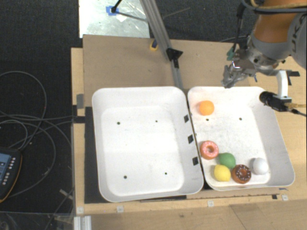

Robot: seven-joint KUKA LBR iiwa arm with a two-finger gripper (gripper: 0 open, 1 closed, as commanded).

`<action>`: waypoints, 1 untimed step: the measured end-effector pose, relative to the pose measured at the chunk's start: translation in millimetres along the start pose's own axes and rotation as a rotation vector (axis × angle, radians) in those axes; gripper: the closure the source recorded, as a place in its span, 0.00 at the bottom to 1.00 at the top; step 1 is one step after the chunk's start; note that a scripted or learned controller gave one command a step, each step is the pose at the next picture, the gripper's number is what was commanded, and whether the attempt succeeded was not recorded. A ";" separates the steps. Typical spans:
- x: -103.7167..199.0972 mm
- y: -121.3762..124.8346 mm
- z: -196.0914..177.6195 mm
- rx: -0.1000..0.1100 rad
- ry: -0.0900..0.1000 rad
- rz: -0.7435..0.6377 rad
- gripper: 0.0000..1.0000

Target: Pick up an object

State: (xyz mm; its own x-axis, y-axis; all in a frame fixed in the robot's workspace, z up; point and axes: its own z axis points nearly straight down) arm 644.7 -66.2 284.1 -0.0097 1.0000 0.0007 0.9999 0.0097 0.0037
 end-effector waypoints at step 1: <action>60.7 1.5 1.0 0.002 0.001 -0.001 1.00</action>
State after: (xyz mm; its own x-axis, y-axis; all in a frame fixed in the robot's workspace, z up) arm 645.6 -5.5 283.2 -0.0109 0.9999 0.0018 0.9999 0.0109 0.0020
